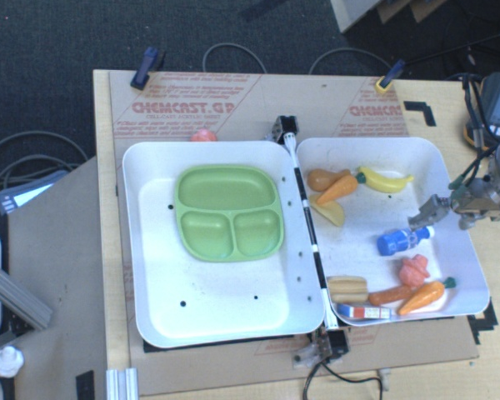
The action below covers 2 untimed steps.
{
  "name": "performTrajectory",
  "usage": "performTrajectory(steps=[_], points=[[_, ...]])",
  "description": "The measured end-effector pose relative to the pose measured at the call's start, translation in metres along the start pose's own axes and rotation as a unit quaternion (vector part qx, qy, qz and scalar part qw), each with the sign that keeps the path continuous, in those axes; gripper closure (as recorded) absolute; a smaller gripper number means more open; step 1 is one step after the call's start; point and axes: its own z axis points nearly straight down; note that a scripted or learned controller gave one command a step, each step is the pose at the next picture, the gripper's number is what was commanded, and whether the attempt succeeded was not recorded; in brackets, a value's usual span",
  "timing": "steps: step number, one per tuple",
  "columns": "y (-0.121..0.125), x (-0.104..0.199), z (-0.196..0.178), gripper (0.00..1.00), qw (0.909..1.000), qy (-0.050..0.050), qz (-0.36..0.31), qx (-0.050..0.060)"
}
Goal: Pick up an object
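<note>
The right bin (375, 150) holds several toy items. A yellow banana (386, 180) lies at the back, with an orange carrot (337, 188) and a yellow wedge (331, 213) to its left. A blue bottle (400, 241) lies mid-right. A pink-red piece (413, 269), a second carrot (422, 297), a brown sausage (390, 295), a bread slice (347, 288) and a small tube (365, 312) crowd the front. My gripper (431, 211) reaches in over the bin's right rim, just above and right of the blue bottle's white cap. Nothing is visibly held.
The left bin (150, 248) carries a green divided plate (229, 212). A black divider clip (285, 127) sits between the bins at the back. Blue (145, 67) and yellow (389, 76) clamps hold the cardboard base. Cables lie left and behind the bench.
</note>
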Motion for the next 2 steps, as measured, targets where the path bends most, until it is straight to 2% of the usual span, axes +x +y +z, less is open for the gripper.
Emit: performTrajectory(steps=[1,2], points=[[0.037,-0.007,0.134,0.00,1.0000,-0.004,0.000,-0.007],[0.039,-0.010,0.122,1.00,0.9999,-0.007,0.001,-0.011]])
